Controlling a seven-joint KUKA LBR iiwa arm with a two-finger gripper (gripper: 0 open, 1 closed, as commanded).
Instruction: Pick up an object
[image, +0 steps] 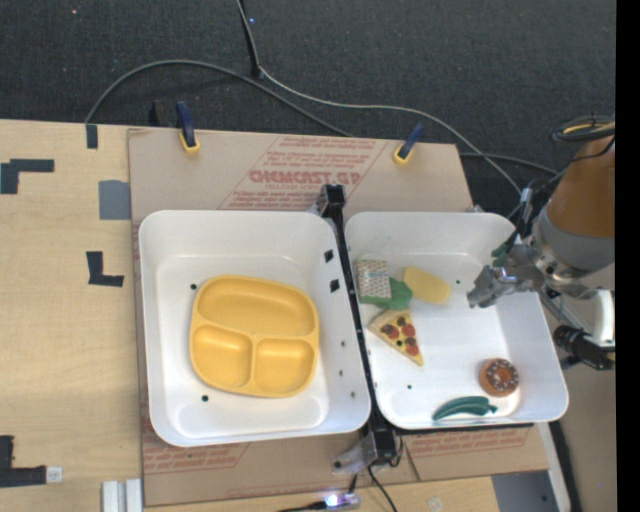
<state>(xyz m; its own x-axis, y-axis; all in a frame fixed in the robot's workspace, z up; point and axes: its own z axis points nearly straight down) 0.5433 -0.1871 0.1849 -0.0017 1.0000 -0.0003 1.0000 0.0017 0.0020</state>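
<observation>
The right bin (455, 230) holds several toy foods: a pale yellow block (427, 285), a green piece with a grey grater-like top (380, 285), a pizza slice (399, 334), a sprinkled donut (499, 378) and a dark green pepper (464, 408). My gripper (488, 288) hangs over the bin's right side, just right of the yellow block and apart from it. Nothing shows between its dark fingers.
The left bin (160, 260) holds a yellow divided plate (254, 334). Both bins rest on a cardboard sheet (300, 170) clamped at the back. Cables run across the dark floor behind. The arm's orange band (588, 195) stands over the bin's right rim.
</observation>
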